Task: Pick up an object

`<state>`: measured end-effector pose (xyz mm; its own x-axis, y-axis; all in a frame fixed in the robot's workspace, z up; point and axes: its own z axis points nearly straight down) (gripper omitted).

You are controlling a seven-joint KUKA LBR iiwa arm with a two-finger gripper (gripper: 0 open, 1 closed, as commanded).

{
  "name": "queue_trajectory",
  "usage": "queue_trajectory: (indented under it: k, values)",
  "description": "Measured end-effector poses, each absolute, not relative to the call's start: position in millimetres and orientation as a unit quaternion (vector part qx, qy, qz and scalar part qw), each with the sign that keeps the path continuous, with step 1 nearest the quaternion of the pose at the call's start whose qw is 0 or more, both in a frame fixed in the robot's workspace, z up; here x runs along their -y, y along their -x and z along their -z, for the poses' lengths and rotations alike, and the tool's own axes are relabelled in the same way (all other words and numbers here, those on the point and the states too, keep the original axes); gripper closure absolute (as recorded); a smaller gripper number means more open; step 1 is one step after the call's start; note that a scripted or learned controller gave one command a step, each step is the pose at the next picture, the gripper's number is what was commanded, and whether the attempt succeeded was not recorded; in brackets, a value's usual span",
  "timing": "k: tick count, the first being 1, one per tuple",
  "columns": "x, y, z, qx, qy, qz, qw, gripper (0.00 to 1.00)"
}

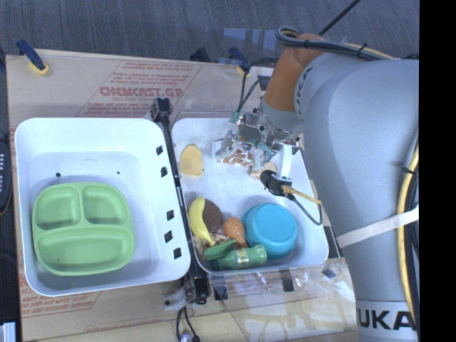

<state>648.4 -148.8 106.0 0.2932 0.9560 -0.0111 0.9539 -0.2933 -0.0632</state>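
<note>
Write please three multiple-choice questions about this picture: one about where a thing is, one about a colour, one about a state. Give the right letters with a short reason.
1. Where does the green divided tray lie?
A. in the left bin
B. in the right bin
C. on the cardboard outside the bins

2. What colour is the bowl in the right bin?
A. red
B. blue
C. white

3. How does the green bottle rest?
A. standing upright
B. lying on its side
C. hanging from the gripper

Answers: 1 A, it sits on the left bin's floor. 2 B, it is plainly blue. 3 B, it lies flat along the near wall, beside the banana.
</note>
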Motion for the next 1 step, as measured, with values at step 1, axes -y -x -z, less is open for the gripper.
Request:
queue_trajectory:
  k: [1]
  values:
    - [148.3,-648.5,-115.9,0.598,0.801,-0.0253,0.023,1.00]
